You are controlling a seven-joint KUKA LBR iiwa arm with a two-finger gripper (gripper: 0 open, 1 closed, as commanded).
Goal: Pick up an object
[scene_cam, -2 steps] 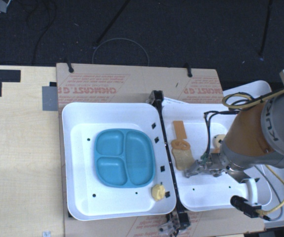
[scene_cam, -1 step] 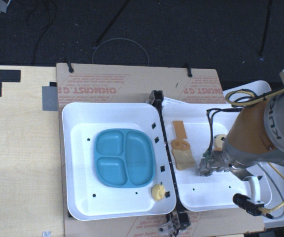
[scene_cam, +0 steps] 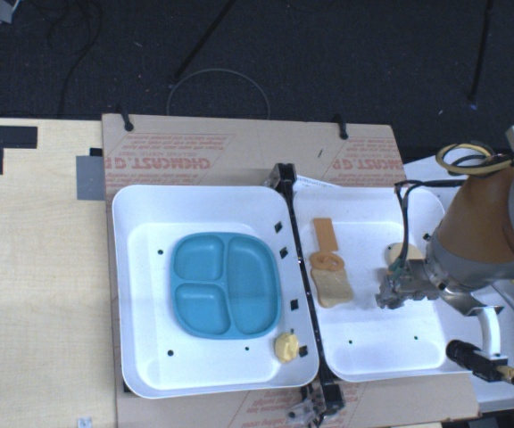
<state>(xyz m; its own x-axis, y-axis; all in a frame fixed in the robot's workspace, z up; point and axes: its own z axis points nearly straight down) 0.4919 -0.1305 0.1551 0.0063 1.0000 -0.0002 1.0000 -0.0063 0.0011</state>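
The right bin point(scene_cam: 418, 364) holds an orange flat stick point(scene_cam: 326, 234), a tan ring-shaped piece point(scene_cam: 327, 262) and a tan bread-like slab point(scene_cam: 333, 287), close together at its left side. My gripper point(scene_cam: 393, 294) hangs low over the right bin's middle right, a hand's width to the right of the tan slab. A small pale yellowish object point(scene_cam: 394, 257) lies just behind the gripper, partly hidden by the wrist. In the left bin point(scene_cam: 141, 364), a blue divided plate point(scene_cam: 224, 284) lies flat and a small yellow lump point(scene_cam: 286, 347) sits at the front right corner.
A black divider point(scene_cam: 298, 266) separates the two bins. The arm's grey and orange body point(scene_cam: 480, 230) covers the right bin's right side. Cables point(scene_cam: 409, 212) run down to the wrist. Cardboard point(scene_cam: 239, 154) lies under the bins, with a wooden benchtop point(scene_cam: 34, 283) at left.
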